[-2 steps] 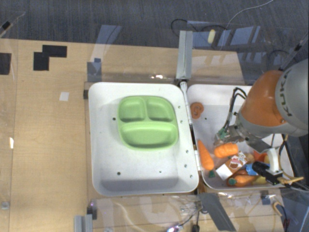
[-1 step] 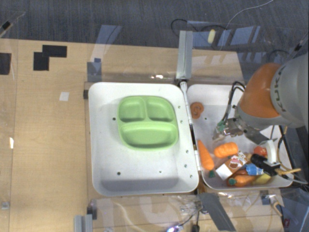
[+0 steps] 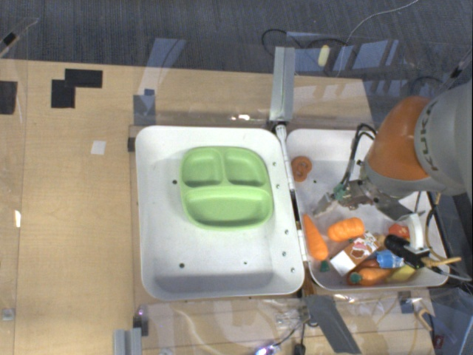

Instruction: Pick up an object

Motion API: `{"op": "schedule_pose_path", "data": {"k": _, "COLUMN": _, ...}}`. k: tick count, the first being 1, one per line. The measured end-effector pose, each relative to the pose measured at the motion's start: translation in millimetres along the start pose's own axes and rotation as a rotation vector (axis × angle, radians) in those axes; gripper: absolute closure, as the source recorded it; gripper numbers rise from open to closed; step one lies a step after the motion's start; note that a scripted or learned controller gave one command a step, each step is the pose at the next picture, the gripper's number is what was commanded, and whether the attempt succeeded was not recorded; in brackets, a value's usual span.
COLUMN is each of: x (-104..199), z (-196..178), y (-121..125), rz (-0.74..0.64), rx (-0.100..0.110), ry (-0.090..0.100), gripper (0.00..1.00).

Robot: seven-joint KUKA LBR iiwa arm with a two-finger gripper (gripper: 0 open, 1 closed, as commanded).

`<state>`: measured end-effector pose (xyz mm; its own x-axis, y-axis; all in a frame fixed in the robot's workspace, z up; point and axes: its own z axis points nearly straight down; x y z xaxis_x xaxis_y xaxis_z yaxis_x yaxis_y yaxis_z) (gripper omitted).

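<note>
The right bin holds a pile of toy food at its near end. An orange carrot lies along the bin's left wall, with an orange bread roll just right of it. Behind them, apart from the pile, sits a round brown cookie. A white and brown packet, a blue piece, a red tomato and a small orange carrot crowd the front right. My gripper hangs low over the bin's middle, just above and behind the bread roll, with nothing seen held.
The left bin holds a green divided plate near its middle. A metal post stands behind the seam between the bins. The arm's orange band and grey body cover the right bin's far right side.
</note>
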<state>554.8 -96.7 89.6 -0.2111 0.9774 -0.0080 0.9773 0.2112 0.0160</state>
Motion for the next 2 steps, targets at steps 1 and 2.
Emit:
{"op": "schedule_pose_path", "data": {"k": 1, "x": 16.1, "z": -2.1, "y": -57.5, "rz": 0.018, "rx": -0.006, "ry": 0.0, "gripper": 0.0}}
{"op": "schedule_pose_path", "data": {"k": 2, "x": 16.1, "z": -2.1, "y": -57.5, "rz": 0.018, "rx": -0.006, "ry": 0.0, "gripper": 0.0}}
